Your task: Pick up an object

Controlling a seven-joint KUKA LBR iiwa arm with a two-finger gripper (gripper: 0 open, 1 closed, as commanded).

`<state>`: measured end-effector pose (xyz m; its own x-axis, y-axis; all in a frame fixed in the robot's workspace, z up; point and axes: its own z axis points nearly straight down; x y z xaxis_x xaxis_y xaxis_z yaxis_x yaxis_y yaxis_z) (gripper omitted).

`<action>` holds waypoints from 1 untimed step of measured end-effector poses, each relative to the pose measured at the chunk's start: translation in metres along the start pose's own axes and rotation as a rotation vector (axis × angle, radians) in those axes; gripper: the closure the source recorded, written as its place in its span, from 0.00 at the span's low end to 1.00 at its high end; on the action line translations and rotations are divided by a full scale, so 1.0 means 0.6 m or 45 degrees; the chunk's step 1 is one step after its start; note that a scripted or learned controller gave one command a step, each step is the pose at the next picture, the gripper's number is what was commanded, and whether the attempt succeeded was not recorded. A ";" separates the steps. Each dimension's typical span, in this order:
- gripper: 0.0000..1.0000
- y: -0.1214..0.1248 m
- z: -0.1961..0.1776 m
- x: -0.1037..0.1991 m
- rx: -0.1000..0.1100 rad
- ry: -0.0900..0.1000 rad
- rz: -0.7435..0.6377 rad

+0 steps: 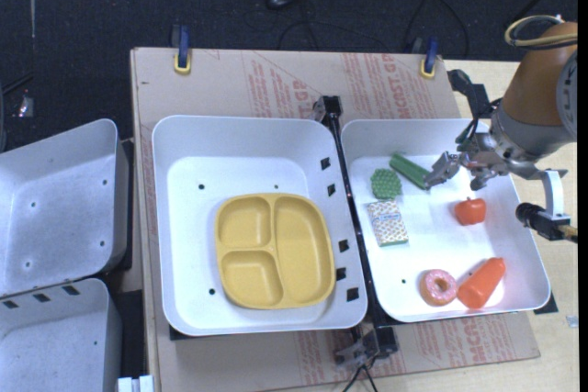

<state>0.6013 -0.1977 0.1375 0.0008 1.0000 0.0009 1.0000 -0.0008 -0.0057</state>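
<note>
Camera view: hand (452,166) near right bin's (533,275) back edge, beside green block (409,170).

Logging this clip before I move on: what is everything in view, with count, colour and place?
Bins: 2, white, side by side on the bench.
Divided plate: 1, yellow, left bin.
Long block: 1, green, right bin, by the gripper.
Round textured piece: 1, green, right bin.
Patterned packet: 1, pale, right bin.
Small round item: 1, red-orange, right bin.
Doughnut: 1, pink, right bin front.
Carrot-like piece: 1, orange, beside the doughnut.
Clamps: 2, yellow, bench's far edge.
Gripper: 1, grey, over the right bin.
</note>
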 end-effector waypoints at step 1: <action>0.00 -0.001 0.081 0.001 -0.002 0.000 0.000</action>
<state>0.6004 -0.1970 0.0891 0.0004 1.0000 0.0006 1.0000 -0.0004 -0.0042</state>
